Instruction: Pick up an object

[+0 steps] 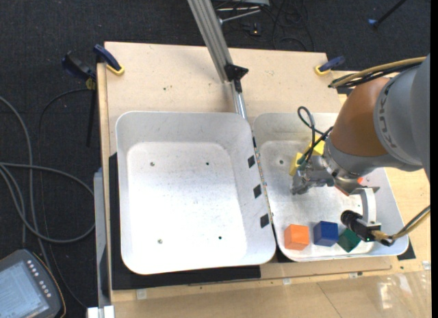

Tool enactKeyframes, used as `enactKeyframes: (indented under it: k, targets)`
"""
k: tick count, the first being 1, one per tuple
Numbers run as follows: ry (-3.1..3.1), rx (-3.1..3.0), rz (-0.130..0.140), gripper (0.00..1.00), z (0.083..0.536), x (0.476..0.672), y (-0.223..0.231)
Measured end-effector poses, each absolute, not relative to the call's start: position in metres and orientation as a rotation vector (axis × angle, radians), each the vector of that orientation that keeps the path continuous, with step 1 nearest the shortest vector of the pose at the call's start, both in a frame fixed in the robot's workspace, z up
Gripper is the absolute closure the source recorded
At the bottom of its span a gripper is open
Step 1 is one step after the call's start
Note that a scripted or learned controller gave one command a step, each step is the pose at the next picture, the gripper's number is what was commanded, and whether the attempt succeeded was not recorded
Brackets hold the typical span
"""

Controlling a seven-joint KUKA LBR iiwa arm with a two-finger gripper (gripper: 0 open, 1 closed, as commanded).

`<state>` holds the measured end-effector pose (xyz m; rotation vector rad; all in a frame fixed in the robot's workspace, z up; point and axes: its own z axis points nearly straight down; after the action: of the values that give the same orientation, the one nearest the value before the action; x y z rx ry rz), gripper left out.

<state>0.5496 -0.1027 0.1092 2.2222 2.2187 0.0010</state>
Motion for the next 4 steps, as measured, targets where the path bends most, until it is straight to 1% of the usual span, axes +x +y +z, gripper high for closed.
enactKeyframes:
  k: [1, 2, 3, 4]
  targets:
    - [2.220, 2.214, 0.006, 1.00, 0.172, 0.555, -0.103]
    - [2.221, 2.214, 0.006, 1.00, 0.216, 0.553, -0.101]
    - [2.222, 2.216, 0.003, 1.00, 0.233, 0.554, -0.101]
    - [2.230, 2.211, 0.004, 1.00, 0.239, 0.557, -0.053]
